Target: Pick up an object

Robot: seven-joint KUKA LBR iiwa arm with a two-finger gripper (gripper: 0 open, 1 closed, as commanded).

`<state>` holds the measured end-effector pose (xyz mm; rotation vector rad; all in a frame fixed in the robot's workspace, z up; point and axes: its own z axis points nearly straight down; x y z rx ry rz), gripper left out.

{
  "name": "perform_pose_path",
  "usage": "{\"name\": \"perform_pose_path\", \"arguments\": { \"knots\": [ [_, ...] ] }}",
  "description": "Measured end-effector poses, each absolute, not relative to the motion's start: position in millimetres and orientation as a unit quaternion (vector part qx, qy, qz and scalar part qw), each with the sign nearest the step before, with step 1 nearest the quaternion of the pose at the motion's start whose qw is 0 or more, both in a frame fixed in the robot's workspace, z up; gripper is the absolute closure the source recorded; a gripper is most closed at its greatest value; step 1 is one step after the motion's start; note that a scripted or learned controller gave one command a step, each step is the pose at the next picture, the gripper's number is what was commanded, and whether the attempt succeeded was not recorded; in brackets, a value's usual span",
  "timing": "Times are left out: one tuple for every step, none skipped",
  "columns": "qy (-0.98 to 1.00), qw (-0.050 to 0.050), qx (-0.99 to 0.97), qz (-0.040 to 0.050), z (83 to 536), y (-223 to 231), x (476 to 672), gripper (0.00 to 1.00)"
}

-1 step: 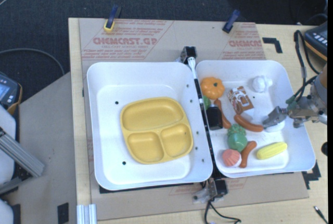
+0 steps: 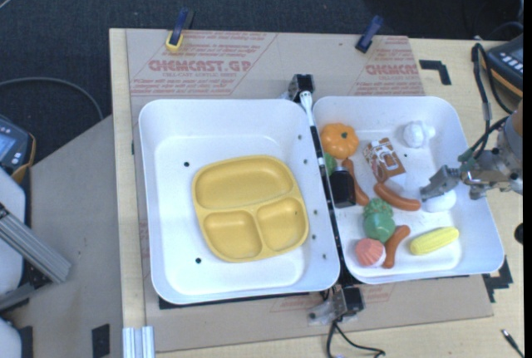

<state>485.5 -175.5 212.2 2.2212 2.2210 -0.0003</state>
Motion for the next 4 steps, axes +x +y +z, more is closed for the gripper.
{"name": "perform_pose_path", "arguments": {
  "knots": [
    [0.707, -0.004, 0.707, -0.0015, 149.5, -179.7, 484.2, 0.00],
    [0.707, -0.003, 0.707, -0.0010, 104.7, -179.2, 489.0, 0.00],
    [0.707, -0.003, 0.707, -0.0007, 83.1, -178.3, 488.4, 0.00],
    [0.707, 0.000, 0.708, 0.0001, 94.9, -179.1, 489.3, 1.00]
  ]
}}
